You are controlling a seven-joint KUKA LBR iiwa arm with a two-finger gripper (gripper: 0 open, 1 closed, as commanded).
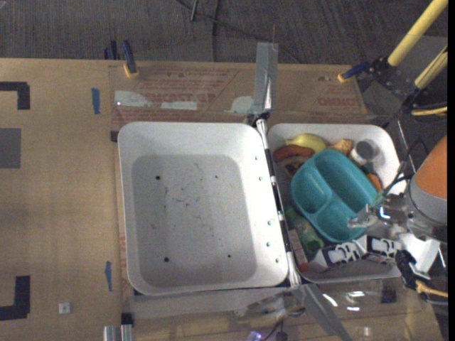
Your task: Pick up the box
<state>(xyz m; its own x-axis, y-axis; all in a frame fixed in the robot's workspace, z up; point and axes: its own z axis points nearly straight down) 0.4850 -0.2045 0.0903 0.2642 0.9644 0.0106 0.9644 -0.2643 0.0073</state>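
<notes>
A black-and-white printed box (353, 251) lies flat along the near wall of the right bin (387, 139). Part of it is tucked under a teal divided tray (330, 192) that leans across the middle of the bin. My gripper (367, 217) hangs low at the tray's right edge, just above and slightly right of the box, and nothing shows in its grip. The grey arm with its orange band (435, 178) reaches in from the right.
A banana (308, 142), a small grey can (366, 149), orange and red items and a green packet (304, 234) crowd the right bin around the tray. The left bin (190, 204) stands alongside, past a narrow divider. Yellow-handled clamps sit at the far right.
</notes>
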